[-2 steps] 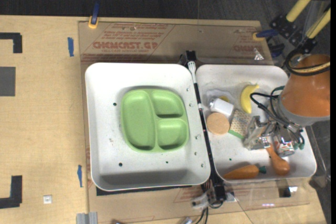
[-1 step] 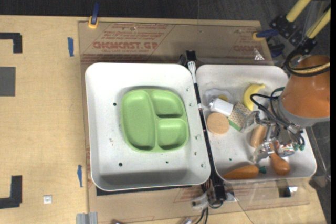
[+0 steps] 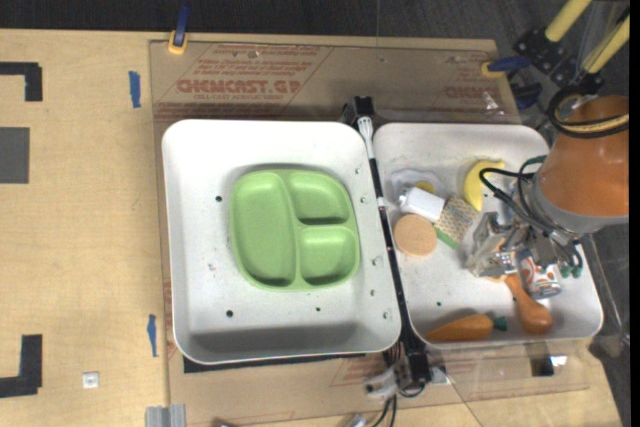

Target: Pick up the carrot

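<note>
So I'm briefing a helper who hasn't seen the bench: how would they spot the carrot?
Go to the right bin, then its near wall. The carrot lies flat along it: long, tapered and orange with a green tip, unlike the round tan disc further back.

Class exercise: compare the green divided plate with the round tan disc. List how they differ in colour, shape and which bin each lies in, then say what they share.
The green divided plate is pale green; the round tan disc is tan. The plate is far larger, a rounded square with three compartments; the disc is a small plain circle. The plate lies alone in the left bin; the disc lies in the right bin among other items, beside a white block. Both lie flat on a bin floor.
</note>
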You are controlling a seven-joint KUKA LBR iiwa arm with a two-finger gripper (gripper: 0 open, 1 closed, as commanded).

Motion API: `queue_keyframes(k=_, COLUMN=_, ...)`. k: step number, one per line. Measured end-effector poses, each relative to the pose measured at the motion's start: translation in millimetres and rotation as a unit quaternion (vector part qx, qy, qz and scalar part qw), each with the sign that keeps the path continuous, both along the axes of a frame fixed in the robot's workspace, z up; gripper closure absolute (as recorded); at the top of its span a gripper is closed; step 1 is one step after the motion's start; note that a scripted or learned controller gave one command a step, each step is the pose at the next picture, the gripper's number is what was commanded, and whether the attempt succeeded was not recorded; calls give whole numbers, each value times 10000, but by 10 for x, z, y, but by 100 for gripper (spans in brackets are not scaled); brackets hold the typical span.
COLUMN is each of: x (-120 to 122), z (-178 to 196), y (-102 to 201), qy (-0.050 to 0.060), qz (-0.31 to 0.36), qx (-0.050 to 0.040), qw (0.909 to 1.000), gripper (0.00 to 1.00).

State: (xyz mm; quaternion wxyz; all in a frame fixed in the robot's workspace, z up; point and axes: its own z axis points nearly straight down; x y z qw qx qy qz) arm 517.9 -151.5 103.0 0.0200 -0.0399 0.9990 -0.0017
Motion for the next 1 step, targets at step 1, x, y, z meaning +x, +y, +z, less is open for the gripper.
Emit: queue_keyframes(k=1, x=879, z=-117, y=364, qy=102, qz=-622, qx=31, qw=9980, gripper=100)
